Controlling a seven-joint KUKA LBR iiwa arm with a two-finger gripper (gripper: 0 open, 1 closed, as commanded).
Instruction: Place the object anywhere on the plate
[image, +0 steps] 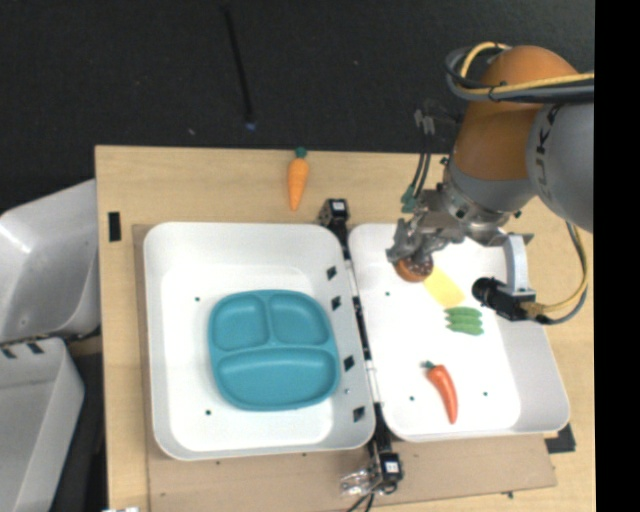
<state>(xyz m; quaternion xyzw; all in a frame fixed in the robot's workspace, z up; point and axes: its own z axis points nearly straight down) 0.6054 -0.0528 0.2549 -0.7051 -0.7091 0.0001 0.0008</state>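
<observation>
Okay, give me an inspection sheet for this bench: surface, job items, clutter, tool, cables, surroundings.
Surface: wooden bench bearing a left bin and a right bin.
Job's things: blue divided plate in the left bin; brown round item, yellow piece, green pod and red pepper in the right bin.
Clutter: toy carrot on the bench behind the bins.
Grippers: tool low over the brown round item; grasp unclear.
Cables: yellow cable looped on the arm.
Surroundings: white housing at left.

Brown object (411, 268) — half under gripper (412, 250)
</observation>
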